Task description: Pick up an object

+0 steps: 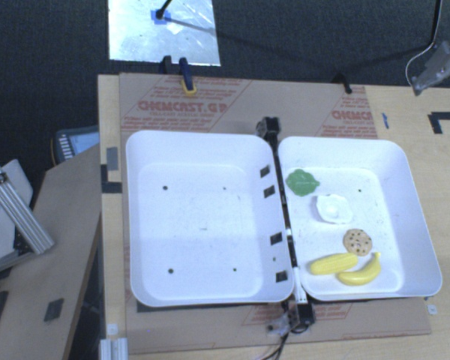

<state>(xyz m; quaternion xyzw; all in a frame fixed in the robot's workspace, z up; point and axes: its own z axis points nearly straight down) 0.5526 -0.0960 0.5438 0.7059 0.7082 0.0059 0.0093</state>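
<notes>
**Five small items in the right bin; arm part at upper right edge**

Bench: two shallow white bins side by side on a brown board printed with red lettering. Left bin (199, 216) shows bare floor with a few dark specks. Right bin (405, 201) holds all the loose objects, grouped toward its left half.

Contents of the right bin, top to bottom:
- green leaf-shaped piece (303, 181), near the divider between the bins, lying flat.
- white round piece (333, 208), just below and right of the green one, apart from it.
- brown cookie (357, 241) with dark spots, below the white piece.
- two yellow bananas: one (332, 263) lying nearly level, the other (361, 271) curved, just beside it to the right and under the cookie. The two appear to touch at their near ends.

Gripper (436, 64): a grey shape at the upper right edge, well apart from the bins and above the bench's far corner. Too little of it is seen to tell whether it is apart or together. Nothing is seen in its grasp.

A silvery sheet (163, 19) lies beyond the bench, top left.
</notes>
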